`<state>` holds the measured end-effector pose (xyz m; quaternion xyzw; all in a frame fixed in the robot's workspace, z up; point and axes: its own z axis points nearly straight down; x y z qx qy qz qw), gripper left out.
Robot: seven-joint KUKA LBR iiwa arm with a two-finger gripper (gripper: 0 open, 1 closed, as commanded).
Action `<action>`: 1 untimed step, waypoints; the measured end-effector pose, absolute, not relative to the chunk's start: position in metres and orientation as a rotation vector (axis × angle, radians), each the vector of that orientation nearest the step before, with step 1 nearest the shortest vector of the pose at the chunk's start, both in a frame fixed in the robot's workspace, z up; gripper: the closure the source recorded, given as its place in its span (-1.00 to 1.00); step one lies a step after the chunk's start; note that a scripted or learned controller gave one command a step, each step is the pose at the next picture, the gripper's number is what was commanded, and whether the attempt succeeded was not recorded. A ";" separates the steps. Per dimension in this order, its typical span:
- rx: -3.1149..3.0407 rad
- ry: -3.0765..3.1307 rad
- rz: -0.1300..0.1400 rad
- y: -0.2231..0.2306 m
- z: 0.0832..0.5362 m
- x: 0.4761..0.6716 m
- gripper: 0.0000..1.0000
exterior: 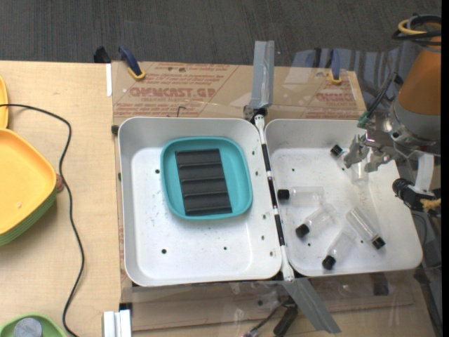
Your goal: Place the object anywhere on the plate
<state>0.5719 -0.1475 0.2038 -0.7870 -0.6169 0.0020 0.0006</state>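
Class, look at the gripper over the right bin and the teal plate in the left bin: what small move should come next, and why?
Probably lower the gripper onto one of the clear vials beneath it in the right bin. It hangs above them near the bin's upper right, while the teal plate in the left bin carries only its dark ribbed insert.

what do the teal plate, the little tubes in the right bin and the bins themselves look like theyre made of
Teal plate: probably matte plastic, uniform in colour with soft rounded edges; the dark ribbed insert on it could be rubber or plastic.
Tubes: clear plastic or glass, since the bin floor shows through them, with black caps.
Bins: white, smooth, slightly glossy, likely moulded plastic or enamelled metal; rounded corners, scattered dark specks.
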 end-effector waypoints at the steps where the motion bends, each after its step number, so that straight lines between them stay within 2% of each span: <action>1: -2.472 -1.937 0.006 -0.147 0.204 0.572 -1.00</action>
